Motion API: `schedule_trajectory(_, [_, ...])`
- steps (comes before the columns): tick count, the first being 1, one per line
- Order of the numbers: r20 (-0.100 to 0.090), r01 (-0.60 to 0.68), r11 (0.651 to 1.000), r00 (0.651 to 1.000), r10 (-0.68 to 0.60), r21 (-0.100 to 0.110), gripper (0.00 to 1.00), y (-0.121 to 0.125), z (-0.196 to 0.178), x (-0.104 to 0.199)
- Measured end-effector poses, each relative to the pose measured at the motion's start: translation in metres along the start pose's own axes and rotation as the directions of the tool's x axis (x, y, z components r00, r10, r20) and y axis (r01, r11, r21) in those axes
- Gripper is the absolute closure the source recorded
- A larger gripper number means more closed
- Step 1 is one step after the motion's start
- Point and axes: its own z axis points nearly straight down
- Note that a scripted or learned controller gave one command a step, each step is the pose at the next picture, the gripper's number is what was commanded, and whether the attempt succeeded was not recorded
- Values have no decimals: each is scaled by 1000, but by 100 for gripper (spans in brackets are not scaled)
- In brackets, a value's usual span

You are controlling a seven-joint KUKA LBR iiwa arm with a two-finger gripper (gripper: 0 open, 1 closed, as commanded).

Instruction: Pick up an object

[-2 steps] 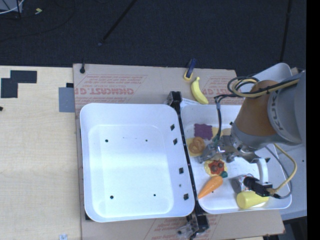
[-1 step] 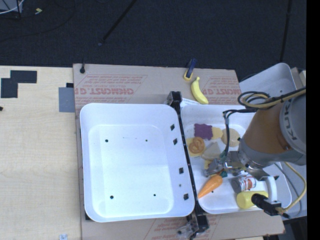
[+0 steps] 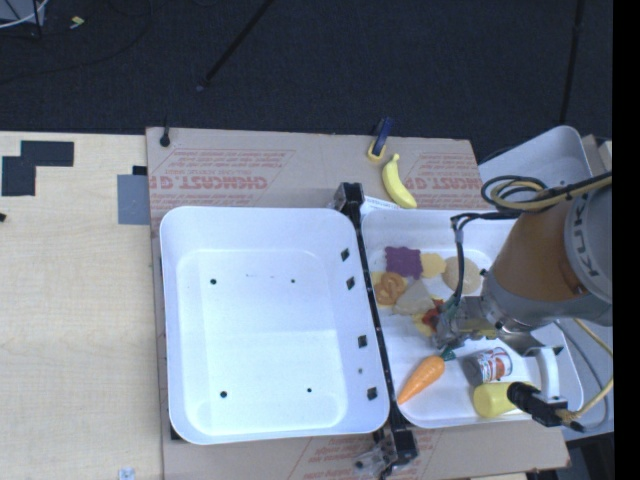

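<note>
The pincer (image 3: 447,336), grip unclear, hangs low in the right bin (image 3: 425,418), carrot (image 3: 421,378) just lower left.

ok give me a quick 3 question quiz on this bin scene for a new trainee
1. True or false: the banana lies inside the right bin.
2. Multiple choice: what lies nearest the divider at the right bin's near end? A) purple block B) carrot C) can
3. Short answer: over which bin is the gripper?

Key
1. False; it lies on the cardboard just behind the bin.
2. B, the carrot. The purple block sits farther back, and the can lies to the carrot's right.
3. The right bin, low among the objects; the left bin is beside it.
</note>
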Motion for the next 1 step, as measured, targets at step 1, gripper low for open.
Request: schedule_trajectory(1, [-1,20,1000,1000,-20,-18,100,101,-96,88])
